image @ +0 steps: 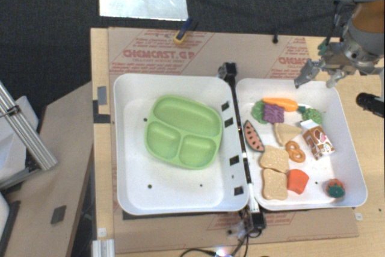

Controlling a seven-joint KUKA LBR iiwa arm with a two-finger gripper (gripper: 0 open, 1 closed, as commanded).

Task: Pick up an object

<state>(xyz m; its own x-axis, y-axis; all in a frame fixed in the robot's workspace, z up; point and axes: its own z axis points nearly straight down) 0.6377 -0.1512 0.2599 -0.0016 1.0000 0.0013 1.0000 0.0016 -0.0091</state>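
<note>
- Camera view: the right bin (352,147) holds a heap of toy food; the left bin (129,129) holds a green divided tray (183,131) with three compartments, lying a little tilted, its long side running from far left to near right.
- An orange carrot (280,103) lies at the far side of the right bin, its long axis running left to right, just beside a purple piece (274,113) that sits on a green leafy piece (259,110).
- A watermelon slice (253,136) lies along the bin's left wall, its long axis running far to near.
- A pretzel (295,151) lies near the middle, with a brown-and-white packet (317,141) just to its right, angled from far left to near right.
- Two bread slices (275,173) lie one nearer than the other at the near side, touching an orange-red block (298,181) on their right.
- A small round red-and-green piece (335,188) sits in the near right corner.
- The gripper (319,73) hovers over the far right rim of the right bin, its two fingers spread apart and pointing down, with nothing between them and touching no food.
- The arm (364,21) comes in from the far right, its wrist bent down toward the bin's far edge.
</note>
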